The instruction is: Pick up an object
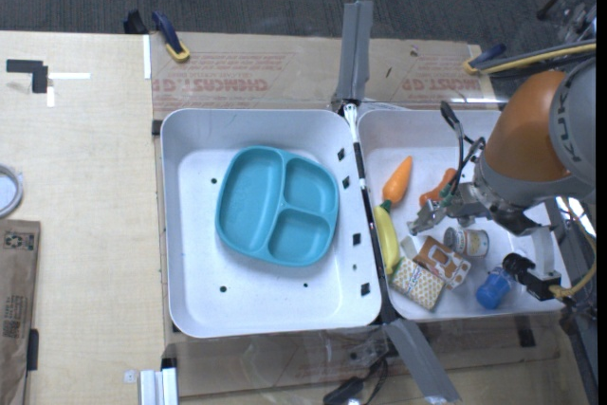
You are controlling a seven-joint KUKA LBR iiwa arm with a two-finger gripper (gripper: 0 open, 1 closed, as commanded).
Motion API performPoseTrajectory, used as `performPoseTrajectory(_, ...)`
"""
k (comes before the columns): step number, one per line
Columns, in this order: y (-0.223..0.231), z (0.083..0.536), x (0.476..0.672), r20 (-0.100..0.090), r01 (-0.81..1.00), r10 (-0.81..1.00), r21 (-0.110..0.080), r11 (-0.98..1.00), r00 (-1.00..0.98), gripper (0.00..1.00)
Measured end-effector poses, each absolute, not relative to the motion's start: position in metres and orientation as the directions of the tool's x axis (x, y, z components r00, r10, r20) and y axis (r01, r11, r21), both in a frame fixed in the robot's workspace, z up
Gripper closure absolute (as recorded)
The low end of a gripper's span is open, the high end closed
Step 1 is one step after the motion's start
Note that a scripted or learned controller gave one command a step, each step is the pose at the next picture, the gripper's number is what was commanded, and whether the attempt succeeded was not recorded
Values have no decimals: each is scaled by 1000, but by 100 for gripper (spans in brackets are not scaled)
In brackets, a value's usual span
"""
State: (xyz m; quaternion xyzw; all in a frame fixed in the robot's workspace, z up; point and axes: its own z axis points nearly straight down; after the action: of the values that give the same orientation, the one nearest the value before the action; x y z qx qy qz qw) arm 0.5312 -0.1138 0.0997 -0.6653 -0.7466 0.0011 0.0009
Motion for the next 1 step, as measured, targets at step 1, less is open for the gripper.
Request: performPoseTrajectory(1, -118, 91, 610, -2, 998, 998, -1, 59, -59, 0)
